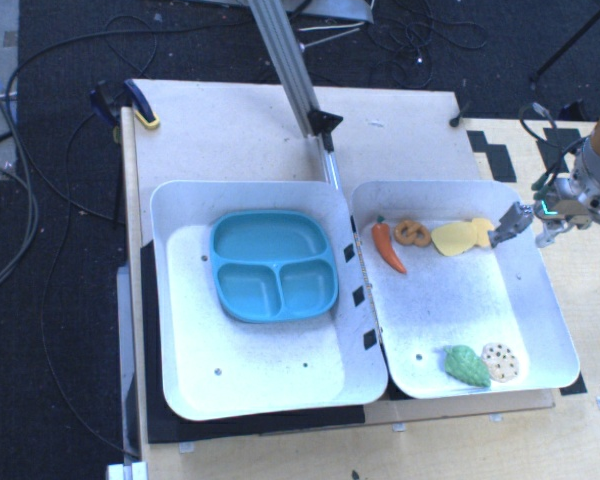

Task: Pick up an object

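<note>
The right bin [540, 298] holds an orange carrot [388, 247], a brown pretzel [412, 232] and a yellow piece [460, 237] along its far side. A green leafy item [467, 366] and a chocolate-chip cookie [500, 361] lie near its front edge. My gripper [533, 225] hangs over the bin's far right rim, just right of the yellow piece. Its fingers stand apart, one finger [510, 222] close to the yellow piece, and nothing is between them.
The left bin [180, 358] carries a blue three-compartment tray [276, 266]. A slanted metal pole [285, 48] reaches down to the far edge between the bins. Cables lie on the dark floor around the bench.
</note>
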You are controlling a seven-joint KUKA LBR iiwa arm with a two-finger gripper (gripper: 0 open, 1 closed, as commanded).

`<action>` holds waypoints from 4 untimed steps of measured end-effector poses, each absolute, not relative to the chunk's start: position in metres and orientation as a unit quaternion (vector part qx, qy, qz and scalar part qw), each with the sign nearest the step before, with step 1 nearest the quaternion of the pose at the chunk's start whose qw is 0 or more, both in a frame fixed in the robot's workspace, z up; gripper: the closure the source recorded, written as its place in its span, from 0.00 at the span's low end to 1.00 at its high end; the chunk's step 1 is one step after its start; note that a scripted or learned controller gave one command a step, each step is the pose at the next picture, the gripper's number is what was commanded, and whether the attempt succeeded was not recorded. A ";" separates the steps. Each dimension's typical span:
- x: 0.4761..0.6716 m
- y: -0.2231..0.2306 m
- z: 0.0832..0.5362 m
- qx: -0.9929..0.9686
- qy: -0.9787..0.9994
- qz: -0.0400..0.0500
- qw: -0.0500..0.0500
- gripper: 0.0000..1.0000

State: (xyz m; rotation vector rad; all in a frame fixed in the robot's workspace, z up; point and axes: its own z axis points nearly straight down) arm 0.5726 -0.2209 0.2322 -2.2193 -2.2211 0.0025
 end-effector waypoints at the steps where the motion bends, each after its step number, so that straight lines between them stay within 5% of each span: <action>1: 0.573 -0.221 0.233 -0.707 -0.708 0.000 0.000 0.00; 3: 0.576 -0.211 0.115 -0.706 -0.708 0.001 0.001 0.00; 4: 0.576 -0.211 0.092 -0.707 -0.707 0.000 -0.001 0.00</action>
